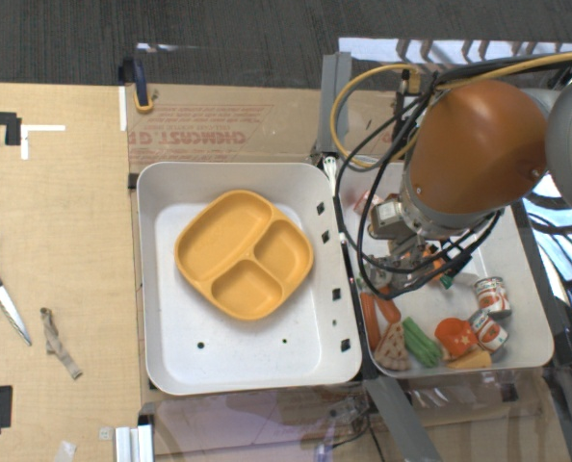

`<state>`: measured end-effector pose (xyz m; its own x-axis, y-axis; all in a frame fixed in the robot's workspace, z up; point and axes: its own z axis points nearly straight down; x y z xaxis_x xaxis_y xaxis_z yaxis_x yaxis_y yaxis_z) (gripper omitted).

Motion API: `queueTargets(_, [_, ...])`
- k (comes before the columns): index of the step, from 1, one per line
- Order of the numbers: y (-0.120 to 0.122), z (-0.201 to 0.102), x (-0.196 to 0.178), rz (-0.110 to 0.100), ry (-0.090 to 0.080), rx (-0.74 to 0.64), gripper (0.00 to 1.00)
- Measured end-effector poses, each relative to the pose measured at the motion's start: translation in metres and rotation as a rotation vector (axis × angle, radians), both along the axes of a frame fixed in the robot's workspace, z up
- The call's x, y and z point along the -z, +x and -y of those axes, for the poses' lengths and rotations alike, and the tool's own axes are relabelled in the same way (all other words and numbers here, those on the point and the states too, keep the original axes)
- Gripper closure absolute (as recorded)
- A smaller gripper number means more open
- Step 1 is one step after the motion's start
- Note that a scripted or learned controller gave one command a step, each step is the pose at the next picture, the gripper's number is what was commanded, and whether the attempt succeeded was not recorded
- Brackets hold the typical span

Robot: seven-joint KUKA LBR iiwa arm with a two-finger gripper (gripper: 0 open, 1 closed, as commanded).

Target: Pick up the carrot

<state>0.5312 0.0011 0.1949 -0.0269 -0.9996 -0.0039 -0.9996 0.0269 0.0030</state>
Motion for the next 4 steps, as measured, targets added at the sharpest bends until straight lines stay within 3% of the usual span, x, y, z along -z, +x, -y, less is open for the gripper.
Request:
queueTargets(1, [0.021,0.077,-0.065,0.006,0.002,-0.174,1.00])
queueTargets(2, [-0.044,0.101,0.095,0.004,-0.001,-0.043,1.00])
queueTargets(3, [-0.045,0.101,0.095,0.004,-0.002,-0.043,0.00])
queueTargets(4, [0.008,0.157,0.099,0.002,0.001,0.104,0.00])
